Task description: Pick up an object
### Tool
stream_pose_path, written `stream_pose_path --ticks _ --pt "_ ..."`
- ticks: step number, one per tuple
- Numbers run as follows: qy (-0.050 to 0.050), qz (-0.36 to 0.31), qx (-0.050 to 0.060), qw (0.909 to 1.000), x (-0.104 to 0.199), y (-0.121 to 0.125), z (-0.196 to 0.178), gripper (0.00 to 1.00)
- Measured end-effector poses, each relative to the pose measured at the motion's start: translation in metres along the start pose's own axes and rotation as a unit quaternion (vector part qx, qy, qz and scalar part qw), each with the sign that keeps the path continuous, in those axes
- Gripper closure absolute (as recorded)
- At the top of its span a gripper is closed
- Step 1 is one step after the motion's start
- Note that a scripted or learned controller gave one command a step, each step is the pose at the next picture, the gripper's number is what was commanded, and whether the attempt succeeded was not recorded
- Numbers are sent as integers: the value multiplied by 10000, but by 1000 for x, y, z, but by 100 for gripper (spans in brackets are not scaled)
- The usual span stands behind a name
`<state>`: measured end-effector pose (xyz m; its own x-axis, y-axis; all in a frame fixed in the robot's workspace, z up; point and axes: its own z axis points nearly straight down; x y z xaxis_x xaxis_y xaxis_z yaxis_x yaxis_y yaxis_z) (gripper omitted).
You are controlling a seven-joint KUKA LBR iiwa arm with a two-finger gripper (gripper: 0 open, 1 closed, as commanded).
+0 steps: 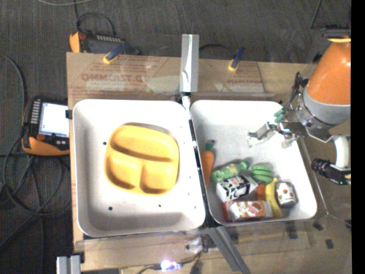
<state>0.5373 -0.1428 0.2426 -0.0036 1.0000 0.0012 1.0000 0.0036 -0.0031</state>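
The right bin (239,116) holds a pile of toy groceries along its near side. An orange carrot (207,161) lies by the left wall. Beside it are a green vegetable (230,169), a darker green bunch (262,173), a black-and-white milk carton (235,188), a red can (285,194), a yellow banana (272,198) and a red-orange packet (248,210). My gripper (272,136) hangs over the bin's far right part, above bare floor and beyond the pile. It is open with nothing between its fingers.
The left bin (85,153) holds a yellow divided plate (142,158). A metal post (189,61) stands behind the wall between the bins. A handheld pendant (48,124) lies off the bench to the left, with cables on the floor.
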Motion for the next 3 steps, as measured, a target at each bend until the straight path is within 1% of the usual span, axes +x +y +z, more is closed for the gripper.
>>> stream_pose_path --ticks 1,2,3 --pt "1 -1156 -6 9933 7 -30 135 0" --pt "2 -1245 -1 9922 0 -53 64 0" --pt "-3 -1663 -11 9861 -43 7 38 0"
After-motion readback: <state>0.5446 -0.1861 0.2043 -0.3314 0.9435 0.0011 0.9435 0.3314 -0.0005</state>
